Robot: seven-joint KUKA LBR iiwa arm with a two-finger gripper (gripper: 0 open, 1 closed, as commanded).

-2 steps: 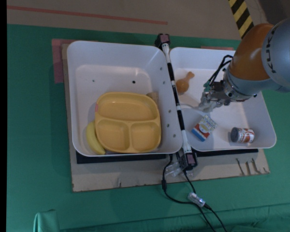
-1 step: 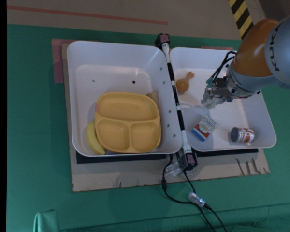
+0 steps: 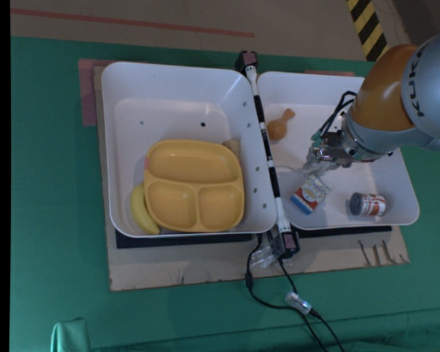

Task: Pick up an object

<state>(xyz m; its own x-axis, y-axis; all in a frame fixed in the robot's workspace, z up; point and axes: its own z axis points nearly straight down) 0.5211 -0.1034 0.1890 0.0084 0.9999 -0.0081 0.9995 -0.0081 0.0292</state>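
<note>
left bin (image 3: 125,123): a yellow divided plate (image 3: 194,185) lies flat at the near side, three compartments showing. a banana (image 3: 143,211) lies along the plate's left edge, touching it, its right side partly tucked under the plate rim. a small tan thing pokes out behind the plate's upper right corner; too little of it shows to name it. between the bins runs a black-and-white divider strip (image 3: 268,160), with cables (image 3: 279,284) trailing off its near end across the cardboard sheet (image 3: 169,270) on the green desk (image 3: 44,196). right bin (image 3: 396,189): a small orange-brown pear-shaped toy (image 3: 280,125) lies near the far left corner. a small carton (image 3: 309,195), red, white and blue, sits near the front wall, tilted. the tool (image 3: 324,158) hangs just above and behind the carton; its tips blur into the carton's top edge, so contact and finger gap cannot be told. a small can (image 3: 367,204) lies on its side to the right, apart from the carton. the arm (image 3: 403,94) is cut off by the right edge.
</note>
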